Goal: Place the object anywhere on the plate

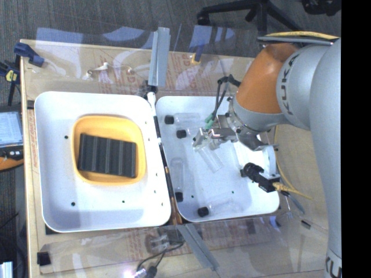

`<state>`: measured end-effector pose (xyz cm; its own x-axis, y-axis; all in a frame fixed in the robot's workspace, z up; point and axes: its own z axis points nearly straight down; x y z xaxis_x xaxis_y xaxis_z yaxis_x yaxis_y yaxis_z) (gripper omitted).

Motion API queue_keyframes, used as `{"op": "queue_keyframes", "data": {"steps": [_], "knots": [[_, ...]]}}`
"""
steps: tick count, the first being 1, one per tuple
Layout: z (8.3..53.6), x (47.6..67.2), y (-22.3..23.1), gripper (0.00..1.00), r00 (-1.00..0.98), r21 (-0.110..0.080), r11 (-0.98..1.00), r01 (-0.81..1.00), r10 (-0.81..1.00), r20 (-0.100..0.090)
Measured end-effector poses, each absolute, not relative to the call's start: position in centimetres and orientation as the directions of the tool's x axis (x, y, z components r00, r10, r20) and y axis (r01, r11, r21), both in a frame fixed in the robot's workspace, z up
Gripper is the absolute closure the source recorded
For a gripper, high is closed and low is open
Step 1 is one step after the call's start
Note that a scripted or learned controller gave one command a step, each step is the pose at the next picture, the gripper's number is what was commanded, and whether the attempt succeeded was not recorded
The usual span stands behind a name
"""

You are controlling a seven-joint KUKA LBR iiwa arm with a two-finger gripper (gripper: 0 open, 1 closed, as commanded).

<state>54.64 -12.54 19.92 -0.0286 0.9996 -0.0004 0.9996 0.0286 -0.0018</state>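
Observation:
In the left bin (52, 213) a yellow plate (85, 125) lies flat. A dark grey ribbed rectangular block (108, 155) rests on its middle. My gripper (207, 138) is low over the upper middle of the right bin (255, 204), well to the right of the plate. Faint clear plastic shapes (211, 160) lie on the bin floor just below the gripper. I see nothing clearly between its tips. The grey arm with its orange band (261, 86) covers the bin's upper right part.
Several small black pieces (202, 211) sit on the right bin's floor along its left side and front. A black connector with a yellow cable (259, 177) hangs off the arm at the bin's right. A raised rim (162, 155) separates the two bins.

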Motion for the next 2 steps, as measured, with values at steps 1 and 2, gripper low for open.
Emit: {"op": "queue_keyframes", "data": {"steps": [1, 2], "knots": [[22.9, 57.3, -7.5, 1.00, -0.167, -0.003, 0.167, 0.986, 0.986, 0.001], [19.1, 59.7, -1.5, 1.00, -0.354, -0.006, 0.354, 0.935, 0.935, 0.003]]}}
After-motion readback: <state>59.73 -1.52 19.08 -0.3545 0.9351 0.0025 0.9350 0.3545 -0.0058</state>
